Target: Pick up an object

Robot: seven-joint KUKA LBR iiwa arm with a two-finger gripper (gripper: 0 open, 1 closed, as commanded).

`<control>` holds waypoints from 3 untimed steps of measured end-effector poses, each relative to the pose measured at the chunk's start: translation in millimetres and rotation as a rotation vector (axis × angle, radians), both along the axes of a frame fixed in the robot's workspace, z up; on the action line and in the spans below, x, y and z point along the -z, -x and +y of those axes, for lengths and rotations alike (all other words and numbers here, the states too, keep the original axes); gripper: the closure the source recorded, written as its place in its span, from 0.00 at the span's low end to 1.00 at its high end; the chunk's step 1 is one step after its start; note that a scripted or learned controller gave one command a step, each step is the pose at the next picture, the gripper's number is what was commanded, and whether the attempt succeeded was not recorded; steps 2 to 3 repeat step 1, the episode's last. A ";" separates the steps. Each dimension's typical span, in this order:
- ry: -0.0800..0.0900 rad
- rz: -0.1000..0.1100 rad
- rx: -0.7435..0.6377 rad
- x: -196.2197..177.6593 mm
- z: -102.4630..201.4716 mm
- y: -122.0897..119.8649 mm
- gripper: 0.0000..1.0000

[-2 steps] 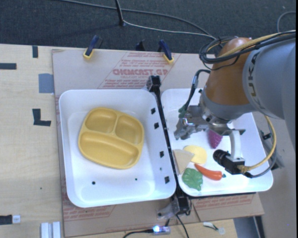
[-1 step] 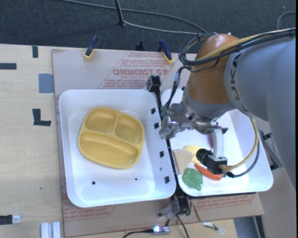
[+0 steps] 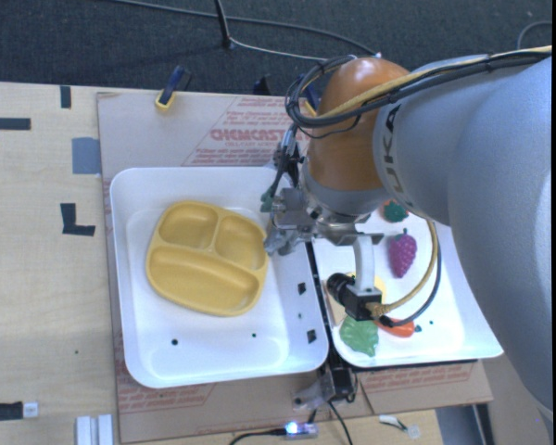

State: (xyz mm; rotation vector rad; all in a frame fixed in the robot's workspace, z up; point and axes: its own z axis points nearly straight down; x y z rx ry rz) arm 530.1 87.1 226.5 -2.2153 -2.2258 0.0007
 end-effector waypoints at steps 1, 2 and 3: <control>0.001 0.000 0.004 -0.4 -2.2 -0.1 0.00; 0.001 0.000 0.004 -0.4 -2.2 -0.1 0.00; 0.001 0.000 0.004 -0.4 -2.2 -0.1 0.00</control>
